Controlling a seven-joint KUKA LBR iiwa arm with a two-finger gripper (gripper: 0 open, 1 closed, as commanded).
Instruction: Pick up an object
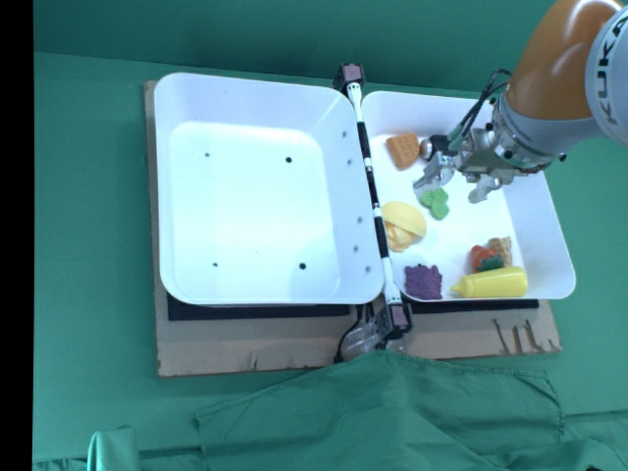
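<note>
My gripper [454, 184] hangs over the right bin [546, 226], its two fingers spread apart and nothing between them. A small green object [435, 202] lies just below and left of the left fingertip [429, 180]. An orange waffle-like piece [403, 150] lies at the bin's back left. A yellow rounded object [403, 224] rests by the divider. Along the front lie a purple grape cluster [423, 282], a yellow bottle-shaped object [490, 284] and a red and tan object [490, 254].
The left bin [186, 116] sits beside the right one, joined by a black and white divider bar [367, 180]. Both rest on cardboard [196, 356] over a green bench. Green cloth [392, 410] is bunched along the front.
</note>
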